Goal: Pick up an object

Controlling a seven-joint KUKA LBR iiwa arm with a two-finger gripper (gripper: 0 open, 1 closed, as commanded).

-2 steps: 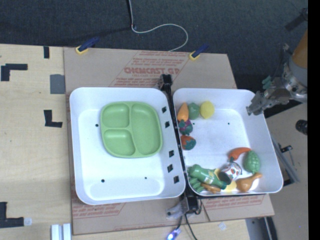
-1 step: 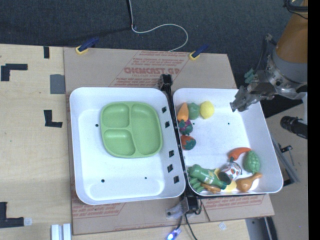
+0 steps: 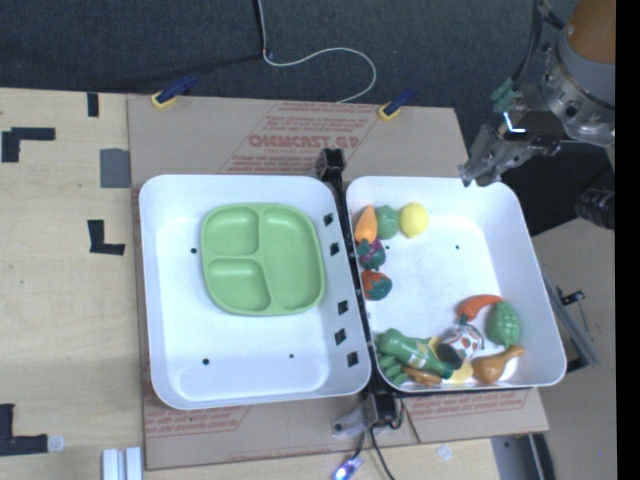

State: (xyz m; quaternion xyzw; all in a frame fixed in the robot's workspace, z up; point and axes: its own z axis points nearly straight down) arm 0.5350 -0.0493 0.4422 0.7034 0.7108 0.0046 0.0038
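We saw the gripper [image 3: 478,171] poised above the far right corner of the right bin [image 3: 500,268], just outside its rim, with the grey arm [image 3: 565,78] reaching in from the right. Its dark fingers pointed down and left; whether they were spread or pressed together we could not tell, and nothing showed between them.

The toys lay in the right bin in two groups. Along the divider side we noted an orange carrot-like piece [image 3: 365,222], a yellow lemon [image 3: 413,219] just beside it, a dark green and purple piece [image 3: 372,254] below, and a small red and green one [image 3: 377,285] lower still. In the near right corner sat a crowded heap (its pieces touching or overlapping): a green leafy vegetable [image 3: 505,322], an orange-red piece [image 3: 478,306], a green toy [image 3: 400,349], a brownish pear-shaped piece [image 3: 492,366] and other bits too jumbled to name.

The left bin [image 3: 170,268] held a light green divided plate [image 3: 264,259], lying flat toward its far half. Both bins rested on a cardboard sheet [image 3: 290,138].
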